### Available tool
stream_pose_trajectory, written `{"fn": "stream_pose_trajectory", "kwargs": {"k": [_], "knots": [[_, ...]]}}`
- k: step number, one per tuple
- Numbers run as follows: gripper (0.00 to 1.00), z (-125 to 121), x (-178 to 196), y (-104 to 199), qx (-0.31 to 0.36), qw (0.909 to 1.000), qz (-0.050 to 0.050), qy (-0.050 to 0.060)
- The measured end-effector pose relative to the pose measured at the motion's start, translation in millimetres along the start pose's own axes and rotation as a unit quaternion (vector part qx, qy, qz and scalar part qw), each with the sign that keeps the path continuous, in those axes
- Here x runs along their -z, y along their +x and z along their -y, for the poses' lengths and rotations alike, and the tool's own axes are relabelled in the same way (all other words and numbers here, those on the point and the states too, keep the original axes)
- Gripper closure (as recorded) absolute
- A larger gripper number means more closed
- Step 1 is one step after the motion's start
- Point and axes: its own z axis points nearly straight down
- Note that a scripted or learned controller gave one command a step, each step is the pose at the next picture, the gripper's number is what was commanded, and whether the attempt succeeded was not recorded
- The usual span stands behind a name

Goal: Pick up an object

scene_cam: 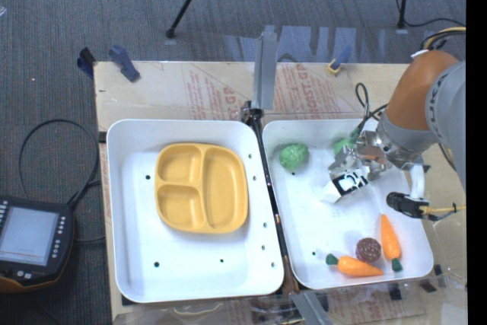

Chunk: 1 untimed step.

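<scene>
My gripper (348, 177) hangs low over the upper middle of the right bin (304, 270), reaching in from the right under the orange-banded wrist (415, 99). A small green item (342, 142) peeks out just behind it, partly hidden. A green leafy ball (293, 156) lies to its left near the bin's upper left corner. Near the front right corner lie two orange carrots (389, 237) (356, 266) and a brown round piece (368, 248) between them. A white and black part (350, 184) sits at the gripper's tip; whether it is a held item is unclear.
The left bin (129, 240) holds a yellow divided plate (202, 187). A metal post (264, 76) rises at the back between the bins. A cable and black connector (403, 203) hang beside the wrist over the right bin's right side.
</scene>
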Motion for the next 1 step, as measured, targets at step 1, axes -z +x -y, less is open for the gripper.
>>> {"fn": "stream_pose_trajectory", "kwargs": {"k": [1], "knots": [[0.0,77.4,71.5,7.9,-0.002,1.0,0.0,-0.004]]}}
